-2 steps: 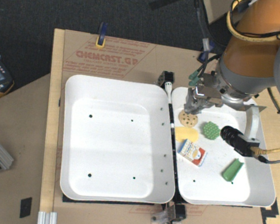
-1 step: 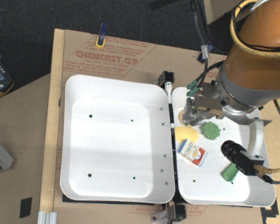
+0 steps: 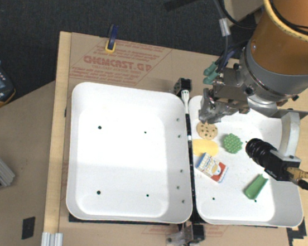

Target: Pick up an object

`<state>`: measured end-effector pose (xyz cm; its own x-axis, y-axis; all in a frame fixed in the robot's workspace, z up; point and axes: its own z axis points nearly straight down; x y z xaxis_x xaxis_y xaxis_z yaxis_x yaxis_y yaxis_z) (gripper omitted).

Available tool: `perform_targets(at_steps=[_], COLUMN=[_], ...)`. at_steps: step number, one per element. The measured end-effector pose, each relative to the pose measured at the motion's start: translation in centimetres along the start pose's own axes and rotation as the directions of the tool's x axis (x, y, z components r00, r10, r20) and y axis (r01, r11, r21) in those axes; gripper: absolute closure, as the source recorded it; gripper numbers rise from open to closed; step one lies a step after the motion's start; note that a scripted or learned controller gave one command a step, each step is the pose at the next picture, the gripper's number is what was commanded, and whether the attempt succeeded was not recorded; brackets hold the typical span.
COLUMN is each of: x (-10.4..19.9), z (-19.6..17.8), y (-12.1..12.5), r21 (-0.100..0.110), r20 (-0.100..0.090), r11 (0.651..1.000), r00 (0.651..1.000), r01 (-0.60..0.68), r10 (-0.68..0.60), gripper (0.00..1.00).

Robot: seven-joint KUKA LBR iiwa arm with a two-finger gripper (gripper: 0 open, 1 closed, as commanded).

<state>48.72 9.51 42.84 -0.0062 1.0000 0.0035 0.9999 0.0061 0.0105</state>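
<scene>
My gripper hangs low over the far left part of the right bin, just above a round tan cookie with dark chips. Its fingers look close together with nothing seen between them. In front of the cookie lies a yellow block, and nearer still a small white, blue and red carton. A green bumpy ball rests to the right of the cookie. A green cylinder lies tilted toward the bin's right front.
The left bin sits beside the right one, and their rims meet along a dark seam. A black cylindrical fitting with a cable juts over the right bin. Cardboard lies under both bins.
</scene>
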Motion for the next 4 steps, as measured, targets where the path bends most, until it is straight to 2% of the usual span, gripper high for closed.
perform_targets(at_steps=[1,2,3,4], x=[-1.2,0.2,-2.2,-2.1], z=[2.8,-0.6,5.2,2.8], y=[-0.1,-0.8,2.5,-1.0], r21=[0.014,0.005,0.017,0.01], r20=[0.005,0.002,0.006,0.003], r11=[1.0,1.0,1.0,1.0], r00=[1.0,1.0,1.0,1.0], r01=[-0.008,-0.004,-0.01,-0.005], r10=[0.008,0.004,0.01,0.005], gripper=[1.0,1.0,1.0,1.0])
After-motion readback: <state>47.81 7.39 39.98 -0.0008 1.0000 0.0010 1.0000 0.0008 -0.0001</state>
